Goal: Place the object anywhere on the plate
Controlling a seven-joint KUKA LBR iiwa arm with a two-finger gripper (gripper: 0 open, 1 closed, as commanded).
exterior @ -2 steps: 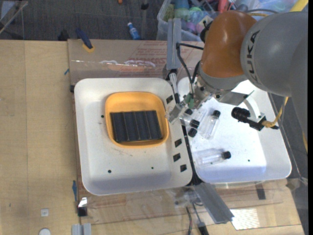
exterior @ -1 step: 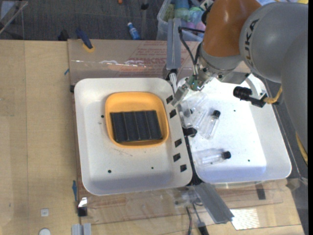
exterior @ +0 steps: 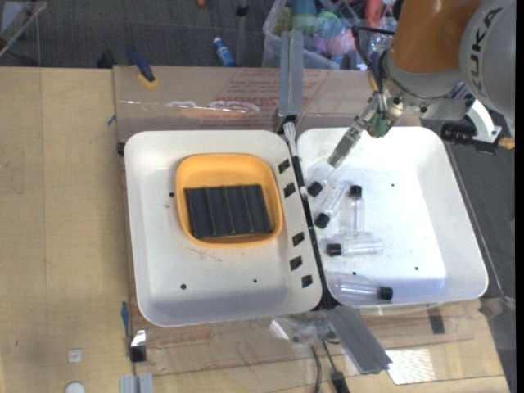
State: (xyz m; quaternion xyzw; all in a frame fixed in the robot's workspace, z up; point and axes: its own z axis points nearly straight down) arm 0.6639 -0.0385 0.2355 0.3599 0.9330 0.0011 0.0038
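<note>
Nothing is done yet: 4 clear tubes [exterior: 354, 244] lie in the right bin [exterior: 426, 219], the orange plate [exterior: 229, 169] at 9 o'clock carries a dark block [exterior: 228, 211], and whether the claw [exterior: 337, 155] is wide or narrow I cannot tell.

Glossy orange plastic plate [exterior: 187, 173], clear plastic vials [exterior: 358, 245], matt wood bench [exterior: 57, 219].

The grey arm [exterior: 479, 31] is reaching in from the upper right, its orange band [exterior: 430, 19] showing broad above the wrist. The gripper [exterior: 337, 155] is slanting down and to the left from the wrist, its slim fingers [exterior: 348, 143] lying close together and tapering to a point.
</note>
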